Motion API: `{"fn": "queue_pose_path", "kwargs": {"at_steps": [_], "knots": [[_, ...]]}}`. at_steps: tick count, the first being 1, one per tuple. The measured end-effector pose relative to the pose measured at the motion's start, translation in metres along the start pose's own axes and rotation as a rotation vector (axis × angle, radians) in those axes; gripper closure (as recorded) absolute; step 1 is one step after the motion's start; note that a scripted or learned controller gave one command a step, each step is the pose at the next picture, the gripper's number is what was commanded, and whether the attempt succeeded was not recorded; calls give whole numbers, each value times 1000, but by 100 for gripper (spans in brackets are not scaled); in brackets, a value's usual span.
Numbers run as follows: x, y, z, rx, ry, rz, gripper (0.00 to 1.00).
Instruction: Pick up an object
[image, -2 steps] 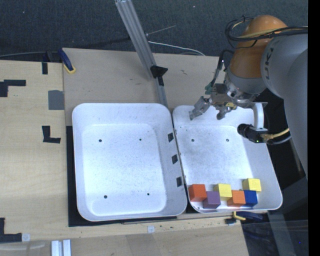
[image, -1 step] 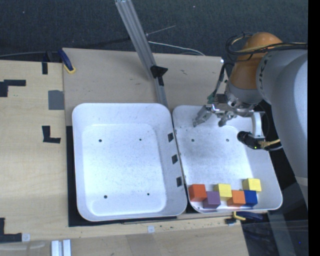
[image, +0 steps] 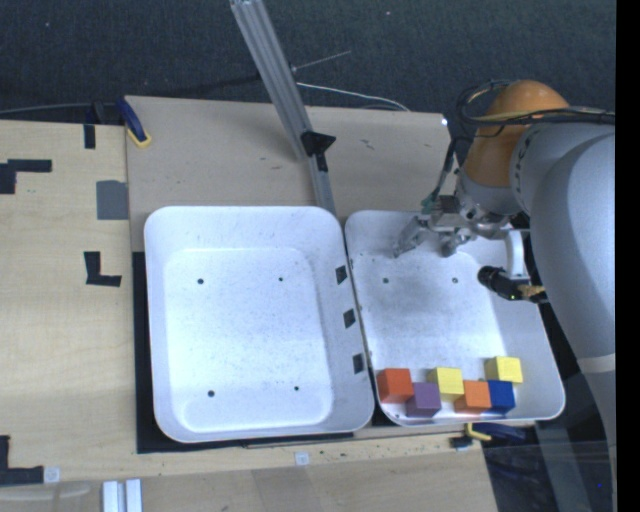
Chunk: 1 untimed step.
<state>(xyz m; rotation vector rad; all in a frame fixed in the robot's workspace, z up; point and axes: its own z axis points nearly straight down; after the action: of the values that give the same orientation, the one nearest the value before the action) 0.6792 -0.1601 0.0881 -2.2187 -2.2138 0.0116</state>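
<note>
Several small blocks lie in a cluster along the near edge of the right bin (image: 520, 330): an orange block (image: 396, 383), a purple block (image: 426, 398), a yellow block (image: 449, 380), a second orange block (image: 477, 394), a blue block (image: 501, 397) and another yellow block (image: 507, 369). My gripper (image: 424, 246) hangs over the far end of that bin, well away from the blocks. It is open, with nothing between its fingers.
The left bin (image: 160, 300) sits beside the right one, their rims touching. A slanted metal pole (image: 276, 85) comes down from the top to the far junction of the bins. The grey arm fills the right side.
</note>
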Motion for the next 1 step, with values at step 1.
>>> {"fn": "queue_pose_path", "kwargs": {"at_steps": [1], "knots": [[71, -23, -3, -7, 2, -8, 0]]}}
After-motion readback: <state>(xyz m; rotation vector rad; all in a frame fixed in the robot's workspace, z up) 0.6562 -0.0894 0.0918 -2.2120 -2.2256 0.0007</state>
